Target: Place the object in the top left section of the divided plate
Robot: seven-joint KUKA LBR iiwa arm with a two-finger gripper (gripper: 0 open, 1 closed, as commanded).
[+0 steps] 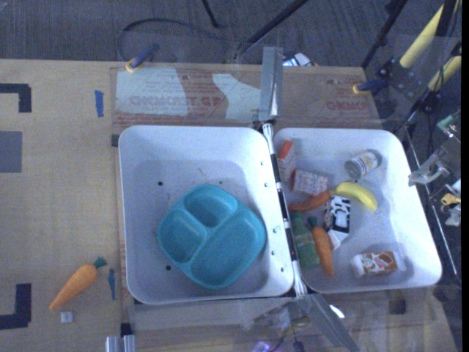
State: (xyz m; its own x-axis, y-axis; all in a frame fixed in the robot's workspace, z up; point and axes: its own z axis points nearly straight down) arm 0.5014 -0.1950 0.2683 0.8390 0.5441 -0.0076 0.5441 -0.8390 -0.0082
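One divided plate [212, 235], three carrots [73, 285]

My arm [450, 151] comes in at the right edge of the scene, about midway between near and far. What can be made out of it is pale grey and blurred. My gripper [430, 172] juts leftward from those parts, its tip pointing toward the middle of the scene.

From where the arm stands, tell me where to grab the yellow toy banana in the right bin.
Take the yellow toy banana across its thick middle, coming straight down. It lies flat and curved, with bare bin floor along its upper side; the black-and-white carton crowds its lower left, so set the jaws across the narrow width.
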